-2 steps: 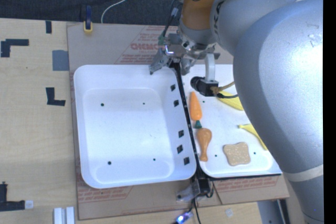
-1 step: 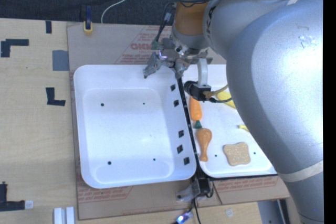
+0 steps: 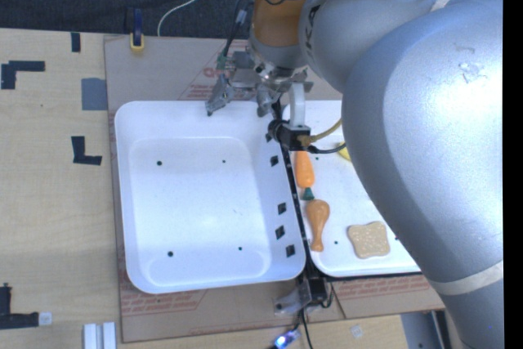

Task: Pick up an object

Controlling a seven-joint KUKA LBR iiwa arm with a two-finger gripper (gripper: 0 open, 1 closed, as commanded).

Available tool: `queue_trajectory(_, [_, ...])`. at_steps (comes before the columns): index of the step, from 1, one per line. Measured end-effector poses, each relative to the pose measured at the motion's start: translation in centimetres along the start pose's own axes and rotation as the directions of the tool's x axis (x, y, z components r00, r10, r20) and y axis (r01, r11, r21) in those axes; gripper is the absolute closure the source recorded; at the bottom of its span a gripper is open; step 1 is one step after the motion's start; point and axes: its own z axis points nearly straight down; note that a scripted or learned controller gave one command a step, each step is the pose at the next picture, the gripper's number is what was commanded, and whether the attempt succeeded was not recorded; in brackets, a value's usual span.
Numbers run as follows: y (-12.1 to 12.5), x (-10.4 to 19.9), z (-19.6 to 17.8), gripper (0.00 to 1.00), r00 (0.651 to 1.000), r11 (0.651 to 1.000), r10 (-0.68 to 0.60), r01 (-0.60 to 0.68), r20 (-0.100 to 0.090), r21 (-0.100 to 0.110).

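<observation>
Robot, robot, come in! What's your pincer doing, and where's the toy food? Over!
Pincer above the bins' far edge, nothing between its fingers. Carrot, drumstick, cracker in the right bin. Arm overhangs it.

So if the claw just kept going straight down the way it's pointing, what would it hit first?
Probably the far rim of the left shallow white plastic bin, since the claw hangs roughly over it; depth is unclear, so it may land just inside.

No text, label or number is legible; red print on the cardboard sheet (image 3: 204, 87) is blurred.
</observation>
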Motion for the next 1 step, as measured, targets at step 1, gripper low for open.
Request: queue_trajectory(1, [-6.11,-0.57,1.78,0.0,1.0,1.0,0.004,-0.004,0.003,0.006])
